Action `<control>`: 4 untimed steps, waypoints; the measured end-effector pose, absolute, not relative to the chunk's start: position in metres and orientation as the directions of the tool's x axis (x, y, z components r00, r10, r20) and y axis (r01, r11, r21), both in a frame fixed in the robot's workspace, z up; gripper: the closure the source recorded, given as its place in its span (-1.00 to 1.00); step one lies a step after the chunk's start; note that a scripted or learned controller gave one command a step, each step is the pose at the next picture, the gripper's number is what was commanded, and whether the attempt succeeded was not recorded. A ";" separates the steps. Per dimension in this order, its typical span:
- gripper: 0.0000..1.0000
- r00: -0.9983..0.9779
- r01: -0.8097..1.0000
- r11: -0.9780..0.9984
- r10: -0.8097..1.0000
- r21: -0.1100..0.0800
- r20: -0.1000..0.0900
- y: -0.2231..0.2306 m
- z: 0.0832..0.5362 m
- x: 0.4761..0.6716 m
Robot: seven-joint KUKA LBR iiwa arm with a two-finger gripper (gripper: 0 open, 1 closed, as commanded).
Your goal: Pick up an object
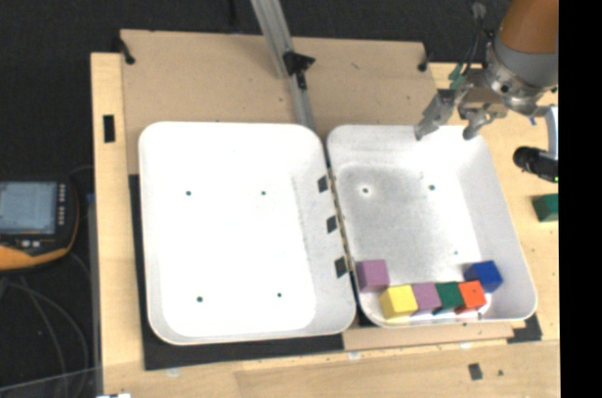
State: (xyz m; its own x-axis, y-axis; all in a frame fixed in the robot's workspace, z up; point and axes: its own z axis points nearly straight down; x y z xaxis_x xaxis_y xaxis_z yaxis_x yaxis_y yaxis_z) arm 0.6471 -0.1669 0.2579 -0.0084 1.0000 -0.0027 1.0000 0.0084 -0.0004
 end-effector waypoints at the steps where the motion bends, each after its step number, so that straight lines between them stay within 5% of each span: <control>1: -1.00 -0.004 1.000 0.004 1.000 0.000 -0.002 -0.092 0.095 0.636; 2: 1.00 0.002 1.000 -0.002 1.000 0.005 0.001 -0.094 0.109 0.638; 3: 1.00 -0.008 1.000 0.008 1.000 0.008 0.002 -0.026 0.202 0.592; 4: 1.00 0.001 1.000 -0.001 1.000 0.004 0.000 -0.030 0.208 0.592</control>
